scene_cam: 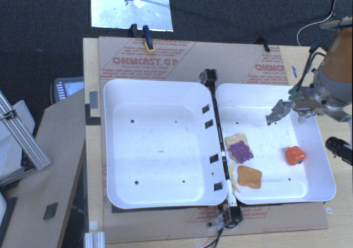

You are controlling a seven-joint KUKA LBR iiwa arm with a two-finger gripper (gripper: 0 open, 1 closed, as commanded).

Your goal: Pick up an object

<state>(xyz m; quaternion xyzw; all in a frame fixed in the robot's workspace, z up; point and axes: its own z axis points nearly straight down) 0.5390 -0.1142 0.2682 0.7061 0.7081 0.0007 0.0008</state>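
My gripper (288, 115) hangs over the upper right part of the right bin (265, 95), open, with nothing between its fingers. Below it on the bin floor lies a red-orange pepper-like object (295, 155), toward the right wall. A purple object (241, 152) rests near the divider, on top of a pale yellow piece (235, 140). Just in front of that lies an orange-brown piece (249, 177). A thin pale strip (232, 178) runs along the divider beside it. The gripper is apart from all of them.
The left bin (116, 131) sits beside the right one, joined by a dark divider with clips (214, 131). Both stand on a cardboard sheet (182, 56). A metal rail (22, 136) and a tablet (67, 88) sit off the bench's left side.
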